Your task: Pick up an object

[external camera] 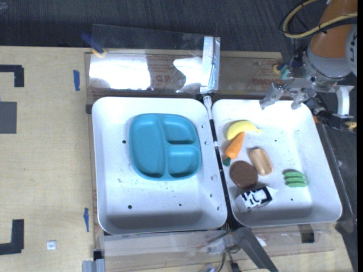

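The right bin (pixel 326 169) holds several toy foods: a yellow banana (pixel 241 129), an orange carrot (pixel 234 145), a tan bread roll (pixel 261 160), a brown round patty (pixel 244 173), a green ridged piece (pixel 294 178) and a black-and-white object (pixel 255 197). My gripper (pixel 281 102) hangs over the far edge of the right bin, up and to the right of the banana. Its two fingers are spread apart, open, with nothing between them.
A blue divided plate (pixel 165 145) lies in the left bin (pixel 108 169). A clear plastic sheet (pixel 153 67) stands behind the left bin. Yellow and black cables (pixel 306 16) loop around the arm at the top right.
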Controlling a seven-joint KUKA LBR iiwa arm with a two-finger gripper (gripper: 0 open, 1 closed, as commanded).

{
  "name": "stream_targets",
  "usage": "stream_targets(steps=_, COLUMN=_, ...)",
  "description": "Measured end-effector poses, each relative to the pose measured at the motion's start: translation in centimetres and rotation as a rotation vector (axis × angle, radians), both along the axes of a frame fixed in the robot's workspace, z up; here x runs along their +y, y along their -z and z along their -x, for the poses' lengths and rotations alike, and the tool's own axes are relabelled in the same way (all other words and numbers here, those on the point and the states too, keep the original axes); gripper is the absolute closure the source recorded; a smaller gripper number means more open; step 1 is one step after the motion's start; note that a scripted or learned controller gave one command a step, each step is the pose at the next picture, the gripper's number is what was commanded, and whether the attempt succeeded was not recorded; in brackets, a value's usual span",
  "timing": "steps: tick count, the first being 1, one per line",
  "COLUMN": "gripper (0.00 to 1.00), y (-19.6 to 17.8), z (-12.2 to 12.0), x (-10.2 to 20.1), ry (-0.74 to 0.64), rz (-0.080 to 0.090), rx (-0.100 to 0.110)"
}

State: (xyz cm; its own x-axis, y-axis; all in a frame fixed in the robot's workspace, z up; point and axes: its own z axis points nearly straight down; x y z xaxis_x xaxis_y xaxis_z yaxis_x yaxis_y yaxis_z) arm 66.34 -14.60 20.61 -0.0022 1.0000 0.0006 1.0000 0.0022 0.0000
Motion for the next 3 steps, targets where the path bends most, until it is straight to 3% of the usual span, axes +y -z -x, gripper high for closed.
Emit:
stream_targets(steps=1, gripper=0.0, y=9.82, z=0.47, x=4.3, ry=-0.237, rz=0.006, rx=-0.024)
stream_targets(steps=3, gripper=0.0, y=10.62, z=-0.06, x=4.47, ry=-0.311, rz=0.003, rx=-0.023)
